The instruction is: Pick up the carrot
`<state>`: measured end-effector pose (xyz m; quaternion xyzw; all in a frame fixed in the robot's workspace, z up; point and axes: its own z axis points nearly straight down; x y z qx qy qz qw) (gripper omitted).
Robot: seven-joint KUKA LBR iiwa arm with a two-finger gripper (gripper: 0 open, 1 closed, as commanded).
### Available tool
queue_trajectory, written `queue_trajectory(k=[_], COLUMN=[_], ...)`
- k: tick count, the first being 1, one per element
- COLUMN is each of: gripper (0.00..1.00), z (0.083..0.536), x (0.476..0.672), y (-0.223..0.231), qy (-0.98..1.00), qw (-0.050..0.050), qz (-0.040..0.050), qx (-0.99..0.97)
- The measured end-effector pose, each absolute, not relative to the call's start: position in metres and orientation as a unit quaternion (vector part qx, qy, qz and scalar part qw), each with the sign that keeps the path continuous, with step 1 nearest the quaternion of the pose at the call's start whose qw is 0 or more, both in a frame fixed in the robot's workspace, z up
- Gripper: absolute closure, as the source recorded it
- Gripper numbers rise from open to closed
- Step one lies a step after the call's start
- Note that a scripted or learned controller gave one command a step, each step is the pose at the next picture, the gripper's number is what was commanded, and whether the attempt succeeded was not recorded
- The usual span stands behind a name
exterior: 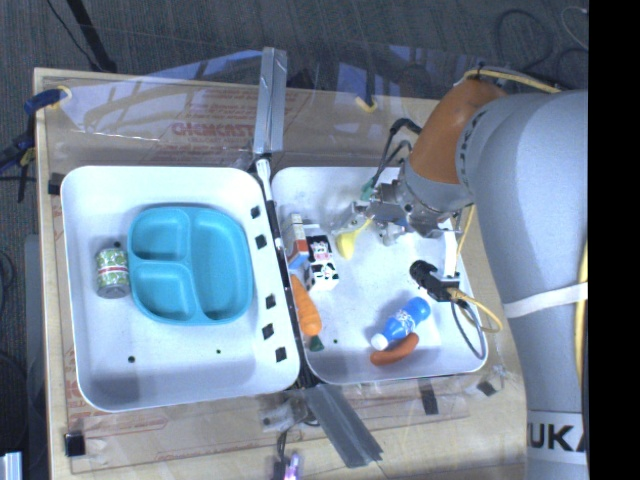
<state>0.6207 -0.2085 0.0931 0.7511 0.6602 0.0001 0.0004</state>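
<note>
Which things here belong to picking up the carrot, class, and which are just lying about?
Belongs to the job:
carrot
gripper
right bin

Just lying about:
blue tray
can
blue bottle
sausage
yellow piece
black-and-white toy

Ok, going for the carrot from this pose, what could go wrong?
The orange carrot lies tight against the right white bin's left wall, so a finger may hit the wall. A small black-and-white cow toy sits just above it and could get nudged. The gripper sits up by a small yellow object, away from the carrot.
</note>
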Motion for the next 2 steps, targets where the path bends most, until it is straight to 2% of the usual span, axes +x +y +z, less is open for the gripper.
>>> queue_trajectory(k=[1, 2], gripper=[1.0, 1.0], z=[0.103, 0.193], x=[0.621, 0.616], y=[-0.207, -0.188], qy=[0.663, 0.738], qw=[0.0, 0.0], qz=[-0.0002, -0.0005], qx=[0.749, 0.675])
